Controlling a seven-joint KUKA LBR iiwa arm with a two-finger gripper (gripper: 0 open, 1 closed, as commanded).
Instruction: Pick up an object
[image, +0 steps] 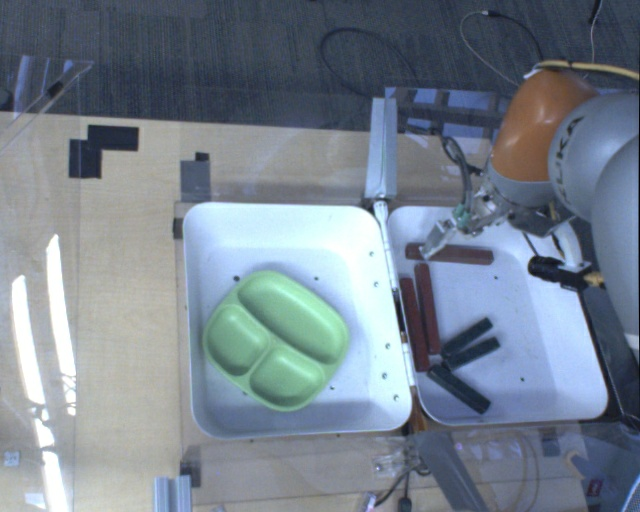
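in the right bin (560, 400) three dark blocks (467, 362) lie nearest the camera, beside two brown sticks (424, 315) along its left wall, while a green divided plate (277, 338) fills the left bin (210, 240). farther back another brown stick (455, 256) lies crosswise, with the gripper (447, 233) just above its left end; whether the jaws are wide or narrow i cannot tell.

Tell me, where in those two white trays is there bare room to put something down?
Left bin: bare floor along the top wall and right wall, around the green divided plate. Right bin: bare middle and right, between the brown sticks and black bars. Crowded: its left wall, and its top by the gripper.
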